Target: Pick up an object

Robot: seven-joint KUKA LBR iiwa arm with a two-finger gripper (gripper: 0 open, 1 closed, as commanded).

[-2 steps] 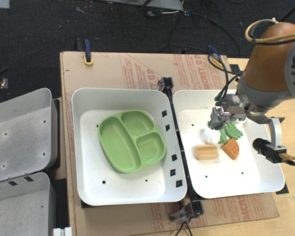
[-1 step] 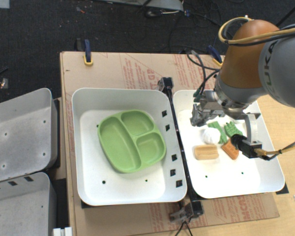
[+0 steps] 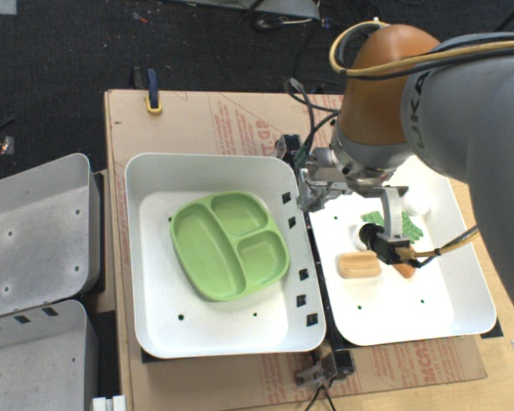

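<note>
Arm [image 3: 463, 101]: grey, orange band. Enters from right of frame and bends down over upper left of right bin [image 3: 450, 319].

Gripper [image 3: 319, 188]: hangs at that bin's upper left corner, close to the wall shared with left bin [image 3: 137, 229]. Masked from above by the wrist, so cannot tell whether apart or together. Shows nothing clamped.

Block [image 3: 359, 266]: tan, short. Lies flat on right bin floor, centre right of frame, below and right of gripper and apart from it. Judged the likeliest pick, being compact and free on three sides.

Orange piece [image 3: 405, 271]: small, just right of block, partly hidden by robot fittings. Kind not clear.

Green piece [image 3: 407, 226]: ragged-edged, above block, partly covered by the robot.

Plate [image 3: 230, 245]: green, three compartments. Lies flat and askew in middle of left bin, well apart from gripper. Low and wide, so judged graspable by the rim alone.

Cardboard [image 3: 197, 118]: sheet under both bins, presumably sparing the bench.

Trays [image 3: 34, 221]: grey, at left edge of frame, off the cardboard. Judged out of play.

Status: pick not yet made; judged at approach. Next calls for a shift toward lower right and a descent square over block. Risks catching the bin wall or nudging block against orange piece.
</note>
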